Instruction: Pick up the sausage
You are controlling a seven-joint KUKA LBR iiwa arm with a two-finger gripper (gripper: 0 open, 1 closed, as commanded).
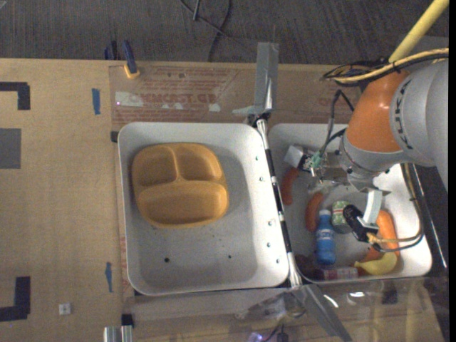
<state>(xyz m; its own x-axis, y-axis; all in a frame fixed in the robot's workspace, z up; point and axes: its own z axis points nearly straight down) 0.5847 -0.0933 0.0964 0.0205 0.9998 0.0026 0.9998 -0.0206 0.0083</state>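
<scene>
The sausage (288,185), a reddish-brown oblong, lies against the left wall of the right bin (420,262), pointing roughly front to back. My gripper (318,177) hangs low over the middle of that bin, just to the right of the sausage and a little behind an orange-red oblong piece (313,211). The wrist and its grey body hide the gripper's tips. Nothing shows as held.
A blue bottle (325,238), a small green-and-white can (340,215), a carrot (387,226) and a banana (377,264) crowd the right bin's front half. The left bin (214,262) holds an orange divided plate (181,184). A metal divider (274,198) separates the bins.
</scene>
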